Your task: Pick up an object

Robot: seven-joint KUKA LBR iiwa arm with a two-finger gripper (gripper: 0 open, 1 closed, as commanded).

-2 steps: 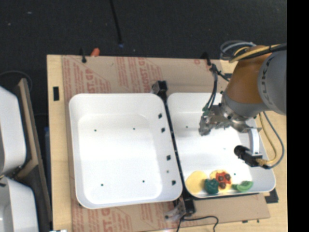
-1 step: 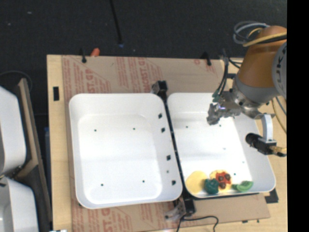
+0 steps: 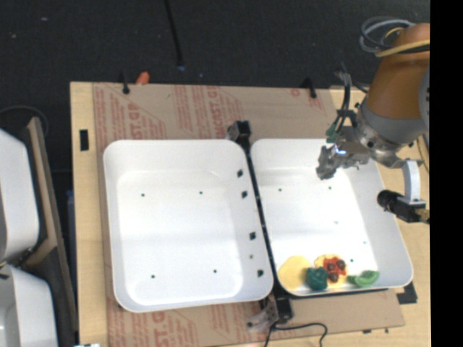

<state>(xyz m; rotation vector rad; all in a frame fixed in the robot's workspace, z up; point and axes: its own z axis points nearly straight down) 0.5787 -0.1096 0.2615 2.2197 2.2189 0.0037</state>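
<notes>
Right bin [image 3: 304, 215] floor open across middle; yellow disc [image 3: 293, 270], teal lump [image 3: 316, 278], red-orange piece [image 3: 333, 266], green piece [image 3: 365, 277] crowd near edge.

The arm [image 3: 396, 85] comes in from the right, its orange band up near the top right corner and the grey wrist section just below it. The wrist angles down and to the left, cables looping off its upper side. The gripper [image 3: 327, 166] hangs over the right bin [image 3: 289, 150], close to that bin's far edge and about midway along it. Nothing shows between its tips from this angle.
</notes>
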